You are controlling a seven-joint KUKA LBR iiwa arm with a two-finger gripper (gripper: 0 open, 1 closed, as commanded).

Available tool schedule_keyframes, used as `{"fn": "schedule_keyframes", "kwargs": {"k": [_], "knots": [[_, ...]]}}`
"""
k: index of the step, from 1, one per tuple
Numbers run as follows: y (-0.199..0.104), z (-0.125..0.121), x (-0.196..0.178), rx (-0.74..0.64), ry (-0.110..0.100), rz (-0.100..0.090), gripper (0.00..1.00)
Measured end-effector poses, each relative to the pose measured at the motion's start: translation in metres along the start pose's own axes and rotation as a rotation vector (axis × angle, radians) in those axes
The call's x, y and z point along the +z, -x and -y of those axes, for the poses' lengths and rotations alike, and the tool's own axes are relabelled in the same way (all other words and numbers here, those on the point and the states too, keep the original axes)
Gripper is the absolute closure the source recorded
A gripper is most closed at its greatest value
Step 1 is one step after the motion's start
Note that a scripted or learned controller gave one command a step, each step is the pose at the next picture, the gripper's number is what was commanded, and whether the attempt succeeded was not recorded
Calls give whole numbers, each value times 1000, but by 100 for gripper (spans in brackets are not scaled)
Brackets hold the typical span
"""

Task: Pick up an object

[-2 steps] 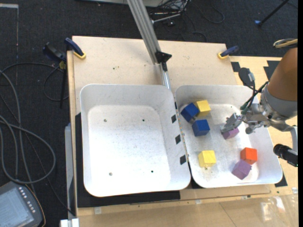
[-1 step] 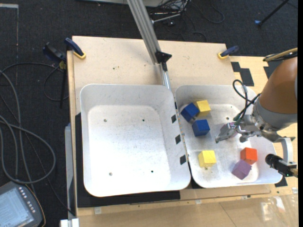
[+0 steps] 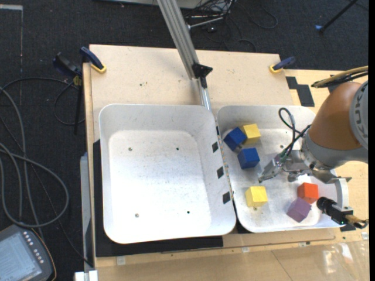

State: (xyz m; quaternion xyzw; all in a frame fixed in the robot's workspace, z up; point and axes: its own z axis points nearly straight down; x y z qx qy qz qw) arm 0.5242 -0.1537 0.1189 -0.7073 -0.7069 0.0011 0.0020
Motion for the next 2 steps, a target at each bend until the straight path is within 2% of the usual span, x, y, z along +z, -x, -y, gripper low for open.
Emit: {"fn": "schedule_keyframes", "kwargs": {"k": [1, 2], "knots": [[1, -1, -13, 1, 7, 2, 100], [-5, -1, -74, -4, 12, 3, 100]]}}
